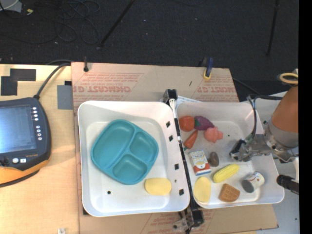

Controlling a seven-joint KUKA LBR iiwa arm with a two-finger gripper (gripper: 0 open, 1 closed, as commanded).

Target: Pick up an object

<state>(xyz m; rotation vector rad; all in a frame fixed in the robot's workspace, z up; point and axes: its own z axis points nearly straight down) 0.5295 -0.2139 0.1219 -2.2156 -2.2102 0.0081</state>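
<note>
The right bin (225, 109) holds several toy foods: an orange tomato (186, 123), a purple-red piece (204, 122), a pink piece (213, 134), a carrot (191, 139), a small carton (199, 162), a brown piece (213, 158), a corn cob (226, 172), a yellow fruit (203, 189), a waffle (228, 193) and a grey-white item (252, 182). My gripper (239, 151) hangs low over the right half of this bin, just above and right of the corn cob. Nothing is visibly held in it.
The left bin (122, 112) carries a teal divided plate (125, 151) and a yellow lump (158, 186) near its front right corner. A control pendant (19, 133) lies at the far left of the bench. A blue clamp (208, 68) stands behind the bins.
</note>
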